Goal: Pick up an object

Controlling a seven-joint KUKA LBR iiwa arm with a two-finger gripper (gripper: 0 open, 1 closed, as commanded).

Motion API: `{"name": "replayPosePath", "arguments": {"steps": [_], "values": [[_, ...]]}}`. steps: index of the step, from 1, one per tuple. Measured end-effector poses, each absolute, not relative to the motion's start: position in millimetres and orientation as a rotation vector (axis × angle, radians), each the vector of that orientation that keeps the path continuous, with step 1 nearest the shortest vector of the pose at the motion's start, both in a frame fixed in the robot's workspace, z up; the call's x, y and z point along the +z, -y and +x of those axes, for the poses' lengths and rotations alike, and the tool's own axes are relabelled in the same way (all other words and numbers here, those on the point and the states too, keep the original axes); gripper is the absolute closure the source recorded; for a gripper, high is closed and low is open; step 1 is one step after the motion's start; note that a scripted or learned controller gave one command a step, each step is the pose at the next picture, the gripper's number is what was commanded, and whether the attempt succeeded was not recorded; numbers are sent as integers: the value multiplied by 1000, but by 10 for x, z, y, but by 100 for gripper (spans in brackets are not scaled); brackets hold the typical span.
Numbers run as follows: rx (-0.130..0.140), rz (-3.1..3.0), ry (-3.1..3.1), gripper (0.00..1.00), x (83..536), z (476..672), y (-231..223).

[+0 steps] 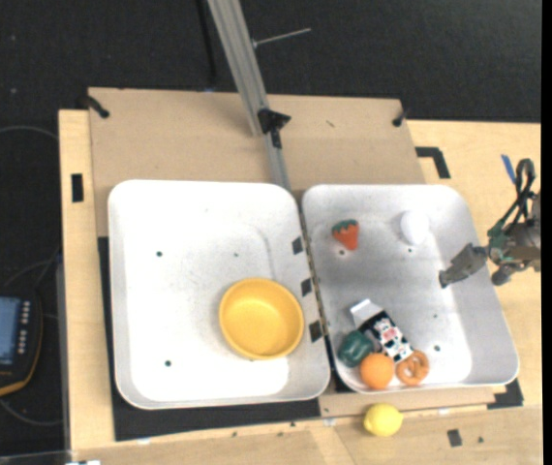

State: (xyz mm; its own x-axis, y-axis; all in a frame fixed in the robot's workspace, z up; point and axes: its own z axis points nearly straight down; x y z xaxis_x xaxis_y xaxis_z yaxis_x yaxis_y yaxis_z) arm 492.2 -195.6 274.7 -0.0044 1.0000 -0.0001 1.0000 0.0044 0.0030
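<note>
While the gripper [462,264] hangs over the right edge of the right bin [475,250], we can't tell whether it is open or closed; it's dark and small against the white, and nothing is visibly held in it. Just behind it we see the wrist with its bundle of cables [518,231] at the bench edge.

Left of the gripper and a little farther from us sits a pale white ball [414,226], hard to make out against the bin floor. Farther left again, a strawberry [346,233] lies by itself near the divider between the bins.

Nearer to us than the gripper, and well apart from it, we have a cluster in the bin's front corner: a white and black patterned box [381,328], a dark green piece [355,348] touching it, an orange [377,372] just in front, and a brown pretzel-like ring [413,367] beside the orange. Outside the bin, on the bench [208,143], a lemon [383,420] rests just past the front rim.

Far to the gripper's left, the left bin [160,231] holds a yellow bowl [261,318], upright, near the divider
</note>
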Motion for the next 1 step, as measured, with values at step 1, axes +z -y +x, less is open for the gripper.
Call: {"name": "replayPosePath", "arguments": {"steps": [1], "values": [[4, 2216, -2223, 0, 2747, 4922, 1957]]}}
